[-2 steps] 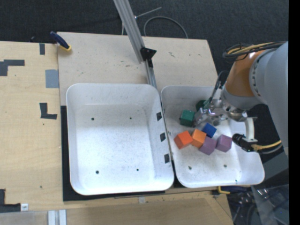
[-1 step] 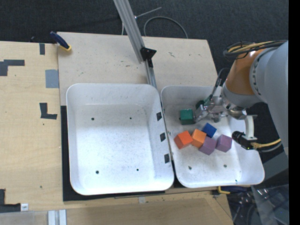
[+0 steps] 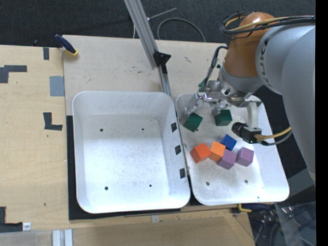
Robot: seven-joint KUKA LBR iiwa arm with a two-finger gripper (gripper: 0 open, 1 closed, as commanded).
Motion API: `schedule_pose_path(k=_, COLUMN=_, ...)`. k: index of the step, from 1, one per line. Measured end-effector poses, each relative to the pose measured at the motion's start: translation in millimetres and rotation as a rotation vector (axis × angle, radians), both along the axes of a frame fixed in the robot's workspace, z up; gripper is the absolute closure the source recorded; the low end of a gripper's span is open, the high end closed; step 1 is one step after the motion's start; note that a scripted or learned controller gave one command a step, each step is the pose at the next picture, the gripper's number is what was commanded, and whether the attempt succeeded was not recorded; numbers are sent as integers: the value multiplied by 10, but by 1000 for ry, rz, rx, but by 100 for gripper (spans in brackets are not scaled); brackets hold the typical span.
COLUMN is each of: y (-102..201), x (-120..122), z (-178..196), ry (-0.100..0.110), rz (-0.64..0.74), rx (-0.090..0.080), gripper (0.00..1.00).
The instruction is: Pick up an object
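Camera view: you've got the grey arm with the orange band (image 3: 246, 45) reaching in from the right, with its jaws (image 3: 209, 106) down over the far part of the right white bin (image 3: 271, 186). You can't tell from here whether the jaws are spread or pressed together; the wrist hardware hides them. Two dark green cubes sit right under the wrist: one (image 3: 193, 122) on the left, close to the bin's left wall, the other (image 3: 223, 118) just right of it, apart. Can't tell if either is touched by the jaws.

Nearer in the same bin you have a tight cluster: orange cube (image 3: 200, 152), second orange cube (image 3: 217, 150) touching it, small blue cube (image 3: 229, 142) just beyond, then two light purple cubes (image 3: 226, 159) (image 3: 245, 157) side by side on the right.

Left white bin (image 3: 87, 117) sits beside it on the pale wooden table (image 3: 31, 137). A slanted metal pole (image 3: 146, 35) crosses the far side above the bins.
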State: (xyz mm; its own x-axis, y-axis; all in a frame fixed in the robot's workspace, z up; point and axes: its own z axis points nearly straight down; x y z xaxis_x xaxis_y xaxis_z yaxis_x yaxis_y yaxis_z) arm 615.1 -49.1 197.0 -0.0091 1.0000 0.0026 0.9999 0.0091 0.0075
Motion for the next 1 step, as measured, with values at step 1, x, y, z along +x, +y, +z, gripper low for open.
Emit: schedule_pose_path(k=1, y=35, x=-995, z=-57, ry=14, rz=-11, rx=-2, gripper=0)
